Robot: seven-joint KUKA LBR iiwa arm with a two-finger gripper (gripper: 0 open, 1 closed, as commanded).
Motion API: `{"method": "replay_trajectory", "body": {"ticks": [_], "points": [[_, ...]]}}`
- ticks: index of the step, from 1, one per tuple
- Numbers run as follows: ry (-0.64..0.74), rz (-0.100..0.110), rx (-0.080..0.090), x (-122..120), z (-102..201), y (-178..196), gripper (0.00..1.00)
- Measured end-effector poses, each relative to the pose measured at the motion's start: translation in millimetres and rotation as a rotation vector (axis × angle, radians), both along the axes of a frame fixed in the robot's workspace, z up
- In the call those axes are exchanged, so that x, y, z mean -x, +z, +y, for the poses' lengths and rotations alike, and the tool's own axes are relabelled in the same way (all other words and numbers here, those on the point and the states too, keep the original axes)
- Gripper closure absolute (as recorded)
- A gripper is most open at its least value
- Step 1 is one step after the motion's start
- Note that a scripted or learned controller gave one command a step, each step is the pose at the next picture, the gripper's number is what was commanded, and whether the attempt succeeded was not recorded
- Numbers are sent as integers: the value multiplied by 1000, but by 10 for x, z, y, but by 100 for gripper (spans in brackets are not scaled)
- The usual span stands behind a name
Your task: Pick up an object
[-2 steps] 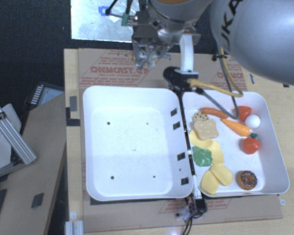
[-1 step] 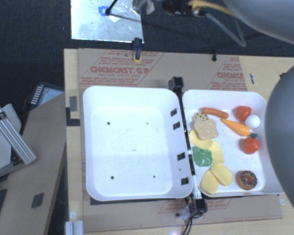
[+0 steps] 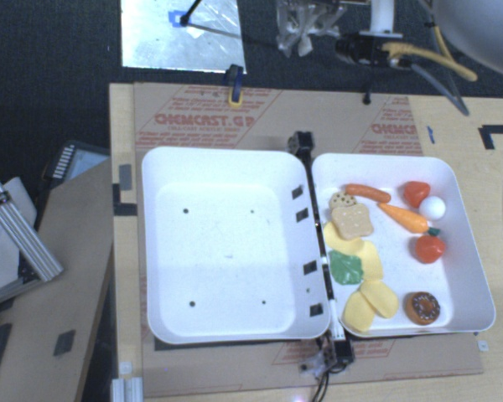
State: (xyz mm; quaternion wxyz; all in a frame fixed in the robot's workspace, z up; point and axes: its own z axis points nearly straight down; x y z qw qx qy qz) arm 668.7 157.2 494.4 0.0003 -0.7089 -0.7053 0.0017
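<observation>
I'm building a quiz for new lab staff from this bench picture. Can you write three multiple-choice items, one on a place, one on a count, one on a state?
1. Which bin holds the toy food?
A. the left bin
B. the right bin
C. both bins

2. How many red tomato-like pieces lie in that bin?
A. two
B. four
C. none

3. How does the donut lie?
A. flat on the bin floor, apart from the carrot
B. stacked on the carrot
C. outside the bin

Key: 1 B, the pieces all lie in the right bin. 2 A, one tomato near the far wall, another tomato nearer. 3 A, the donut lies flat in the near corner, well clear of the carrot.
</observation>
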Motion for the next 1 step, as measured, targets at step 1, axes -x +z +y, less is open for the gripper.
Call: {"method": "replay_trajectory", "body": {"ticks": [1], "points": [[11, 5, -2, 907, 185, -540, 100]]}}
